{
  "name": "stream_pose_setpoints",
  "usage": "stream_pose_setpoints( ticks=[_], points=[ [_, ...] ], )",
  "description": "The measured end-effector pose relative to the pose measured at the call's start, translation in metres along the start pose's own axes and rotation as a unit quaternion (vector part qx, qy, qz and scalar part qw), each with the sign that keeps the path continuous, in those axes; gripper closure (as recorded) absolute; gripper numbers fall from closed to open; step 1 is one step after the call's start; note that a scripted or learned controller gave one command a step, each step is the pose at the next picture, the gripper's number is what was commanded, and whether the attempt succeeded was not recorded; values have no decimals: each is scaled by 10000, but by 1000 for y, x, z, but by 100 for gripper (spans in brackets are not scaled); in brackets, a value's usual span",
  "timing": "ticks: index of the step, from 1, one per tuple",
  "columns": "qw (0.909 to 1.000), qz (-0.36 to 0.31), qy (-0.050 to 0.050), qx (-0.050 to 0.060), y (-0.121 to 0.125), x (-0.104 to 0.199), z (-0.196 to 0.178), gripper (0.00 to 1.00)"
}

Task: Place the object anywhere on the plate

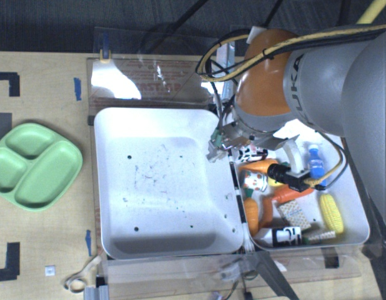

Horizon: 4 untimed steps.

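A green plate (35,165) with three compartments lies on the wooden bench at the far left, outside the bins. My gripper (219,145) hangs below the orange wrist band, over the wall between the two bins near their far end. It is small and partly hidden by the arm. I see nothing clearly between its tips. The right bin (354,233) holds several toys just right of the gripper: a black-and-white piece (252,153), an orange carrot (251,212), a yellow corn cob (331,211) and a blue bottle (315,162).
The left bin (118,130) lies between the plate and the gripper, its white floor marked with faint scuffs. A black bottle (287,235) lies at the right bin's near wall. The arm's grey body covers the upper right. Cables loop above the wrist.
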<state>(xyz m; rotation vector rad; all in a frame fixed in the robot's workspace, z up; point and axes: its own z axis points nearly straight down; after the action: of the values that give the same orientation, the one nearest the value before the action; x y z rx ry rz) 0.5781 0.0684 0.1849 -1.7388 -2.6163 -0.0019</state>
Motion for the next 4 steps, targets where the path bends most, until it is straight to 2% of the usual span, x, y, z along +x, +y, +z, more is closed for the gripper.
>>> stream_pose_setpoints(
  ticks=[1,2,3,4],
  points=[
    [9995,319,-4,-7,45,47,32,100],
    [9960,898,-8,-4,136,97,52,100],
    [9948,1014,-8,-39,98,122,95,100],
    [9995,326,11,-41,-7,156,95,100]
  ],
)
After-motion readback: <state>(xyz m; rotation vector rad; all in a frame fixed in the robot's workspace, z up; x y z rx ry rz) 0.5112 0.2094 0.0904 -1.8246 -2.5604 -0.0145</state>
